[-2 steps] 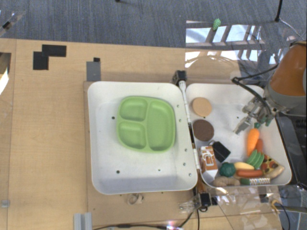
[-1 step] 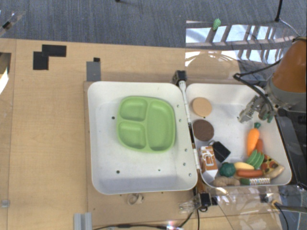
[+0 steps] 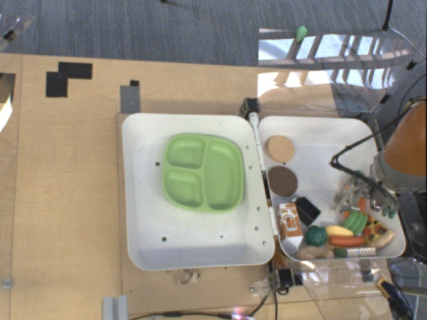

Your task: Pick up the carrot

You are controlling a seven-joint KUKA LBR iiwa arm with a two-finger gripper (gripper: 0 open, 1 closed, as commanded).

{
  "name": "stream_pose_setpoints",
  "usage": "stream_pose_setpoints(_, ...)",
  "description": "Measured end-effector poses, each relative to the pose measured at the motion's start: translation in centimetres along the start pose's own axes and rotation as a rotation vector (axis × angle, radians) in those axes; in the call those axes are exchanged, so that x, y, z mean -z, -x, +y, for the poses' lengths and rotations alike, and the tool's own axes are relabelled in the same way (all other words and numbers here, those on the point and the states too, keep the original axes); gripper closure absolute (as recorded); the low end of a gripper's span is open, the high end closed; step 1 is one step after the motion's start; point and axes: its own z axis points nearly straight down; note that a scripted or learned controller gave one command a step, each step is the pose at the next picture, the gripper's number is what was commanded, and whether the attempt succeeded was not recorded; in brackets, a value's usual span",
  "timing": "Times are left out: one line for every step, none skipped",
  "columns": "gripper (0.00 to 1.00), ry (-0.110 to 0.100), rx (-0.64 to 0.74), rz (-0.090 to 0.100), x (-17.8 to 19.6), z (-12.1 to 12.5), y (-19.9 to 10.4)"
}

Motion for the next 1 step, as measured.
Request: stream_pose_setpoints(1.00, 0.001, -0.317, 0.009, 1.81, 4.49, 0.69)
